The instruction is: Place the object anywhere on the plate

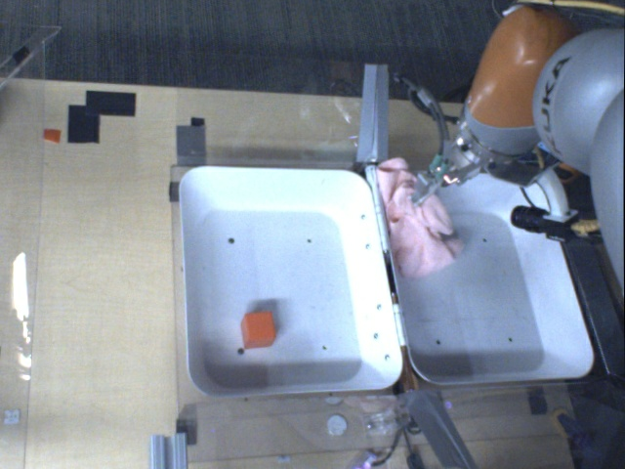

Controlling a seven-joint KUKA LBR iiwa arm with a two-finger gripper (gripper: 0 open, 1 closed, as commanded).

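A crumpled pink cloth (418, 228) lies in the right bin (508, 330), against its left wall, with its upper end riding up at the divider between the bins. My gripper (431, 184) reaches in from the upper right and its tip is on the cloth's upper right part. The grey arm with its orange band (513, 62) rises behind it. A small orange block (259, 329) sits on the floor of the left bin (273, 213), near its front left.
A grey metal post (372, 115) stands at the back between the two bins. A black cable and fitting (542, 221) hang from the arm over the right bin's back right. Black and orange markers (93, 115) lie on the bench at far left.
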